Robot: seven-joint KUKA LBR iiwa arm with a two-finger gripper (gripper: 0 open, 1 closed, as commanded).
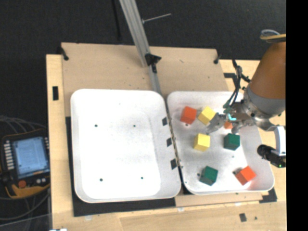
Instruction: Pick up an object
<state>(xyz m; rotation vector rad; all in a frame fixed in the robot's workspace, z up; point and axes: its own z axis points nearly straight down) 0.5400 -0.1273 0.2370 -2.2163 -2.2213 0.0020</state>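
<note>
Right bin (257,186), contents: six small cubes, all loose on the floor of the bin.

- Orange cube (188,114), upper left, beside the bin's left wall.
- Yellow cube (207,115), just right of the orange one, close to touching it.
- Second yellow cube (202,142), below that pair, standing apart.
- Green cube (232,142), right of centre.
- Second green cube (209,175), near the front rim.
- Second orange cube (245,175), front right corner.

Left bin (79,143): white, on the same counter (110,66).

Gripper (225,121): low over the right bin, at the end of the arm (269,81) that enters from the right. Too dark and cluttered to show how its fingers stand; a speck of orange shows at its tip, and it cannot be told what that is.

Key relation: the upper yellow cube lies just to the left of the gripper, nearly touching; the first green cube lies just below and slightly right. These two are the nearest candidates. Neither can be seen held. The cubes have no long axis, so approach angle matters little; the neighbouring orange cube crowds the yellow one's left side.
</note>
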